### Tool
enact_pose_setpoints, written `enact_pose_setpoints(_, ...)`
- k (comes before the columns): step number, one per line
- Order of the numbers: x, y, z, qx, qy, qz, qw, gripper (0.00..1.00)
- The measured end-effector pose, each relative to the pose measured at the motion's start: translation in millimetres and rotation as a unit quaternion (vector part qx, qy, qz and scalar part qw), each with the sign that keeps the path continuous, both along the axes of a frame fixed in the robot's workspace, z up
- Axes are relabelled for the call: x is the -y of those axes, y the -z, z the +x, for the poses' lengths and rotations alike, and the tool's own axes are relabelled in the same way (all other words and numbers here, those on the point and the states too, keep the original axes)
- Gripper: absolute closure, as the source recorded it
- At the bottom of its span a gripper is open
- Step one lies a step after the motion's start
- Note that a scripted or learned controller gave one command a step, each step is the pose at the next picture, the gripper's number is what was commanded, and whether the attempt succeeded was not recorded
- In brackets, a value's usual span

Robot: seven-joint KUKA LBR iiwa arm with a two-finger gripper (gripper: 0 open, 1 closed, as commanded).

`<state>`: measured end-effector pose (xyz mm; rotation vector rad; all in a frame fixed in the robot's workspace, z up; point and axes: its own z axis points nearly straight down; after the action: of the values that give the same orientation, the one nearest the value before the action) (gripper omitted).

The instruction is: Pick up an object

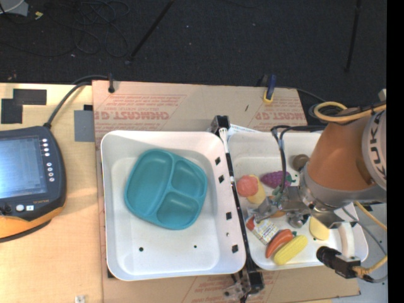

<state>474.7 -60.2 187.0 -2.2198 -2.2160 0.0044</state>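
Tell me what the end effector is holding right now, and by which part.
It cannot be told. The end effector sits low in the right bin among the toy food, its tip hidden in the clutter.

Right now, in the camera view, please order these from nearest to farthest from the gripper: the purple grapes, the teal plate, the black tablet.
Measured from the gripper in the right bin:
1. Purple grapes, same bin, just behind the gripper.
2. Teal plate, in the left bin.
3. Black tablet, on the bench at the far left.
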Motion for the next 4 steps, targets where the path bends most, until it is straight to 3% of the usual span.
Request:
enact_pose_setpoints(1,47.1,101.9,1.5,0.002,0.001,-0.0001,1.0000,0.00)
enact_pose_setpoints(2,47.5,87.3,2.6,0.004,0.003,-0.0001,1.0000,1.00)
enact_pose_setpoints(3,34.0,98.8,64.5,0.002,-0.001,-0.0003,1.0000,1.00)
enact_pose_setpoints(4,33.1,99.9,63.9,0.001,-0.001,-0.0002,1.0000,0.00)
